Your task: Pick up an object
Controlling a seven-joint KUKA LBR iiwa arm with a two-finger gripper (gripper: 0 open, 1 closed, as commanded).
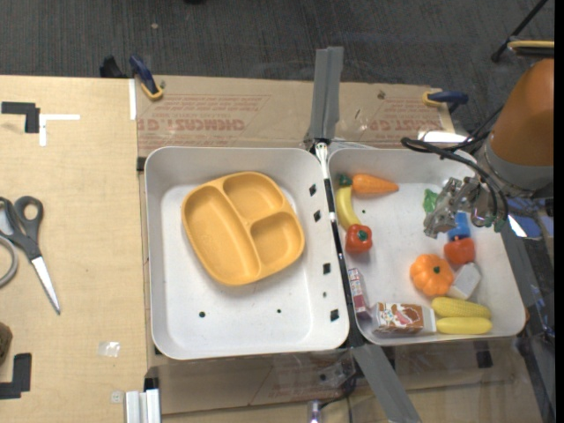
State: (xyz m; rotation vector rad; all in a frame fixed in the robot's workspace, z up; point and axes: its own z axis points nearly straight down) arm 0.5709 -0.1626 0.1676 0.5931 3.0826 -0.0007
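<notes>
The right bin (507,263) holds several toy foods. An orange carrot (374,184) lies at the back, with a yellow banana (345,208) and a red pepper (358,238) near the left wall. An orange pumpkin (432,275) sits mid-bin. At the front lie a printed carton (401,317) and two yellow pieces (461,316). My gripper (442,213) hangs low over the bin's back right part. It is beside a green item (431,199), a blue item (459,228) and a red item (459,252). A pale block (466,281) lies just below the red item.
The left bin (167,307) bears a yellow divided plate (243,227). Scissors (31,245) lie on the wooden bench at the far left. A grey divider bar (328,95) runs between the bins. The arm's orange band (529,122) stands over the right bin's far right corner.
</notes>
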